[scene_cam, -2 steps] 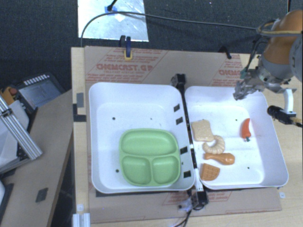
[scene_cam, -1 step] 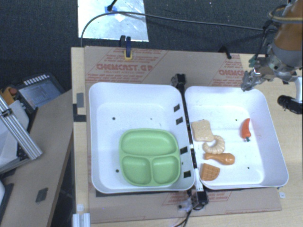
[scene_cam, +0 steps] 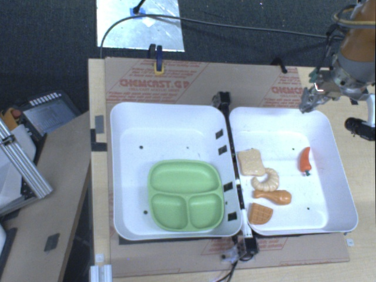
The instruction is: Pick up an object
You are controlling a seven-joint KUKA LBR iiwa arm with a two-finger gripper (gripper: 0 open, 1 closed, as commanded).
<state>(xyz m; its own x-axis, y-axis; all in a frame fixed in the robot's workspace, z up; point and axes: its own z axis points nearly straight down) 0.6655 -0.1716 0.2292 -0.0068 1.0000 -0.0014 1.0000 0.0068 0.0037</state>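
Observation:
The right bin [scene_cam: 329, 175] holds a red-orange carrot-like piece [scene_cam: 305, 159] near its right side. Along its left side lie a tan bread slice [scene_cam: 251, 161], a pale curled shrimp [scene_cam: 267, 181], an orange drumstick [scene_cam: 274, 197] and a waffle-like wedge [scene_cam: 260, 214]. My gripper [scene_cam: 309, 100] hangs above the back right corner of that bin, well away from all the pieces. Nothing shows between its fingers.
The left bin [scene_cam: 129, 128] carries a green three-compartment plate [scene_cam: 185, 194] toward its front. Black clips run along the seam between the bins. A cable crosses the back of the bench, and a blue-and-yellow clamp [scene_cam: 157, 60] stands at its far edge.

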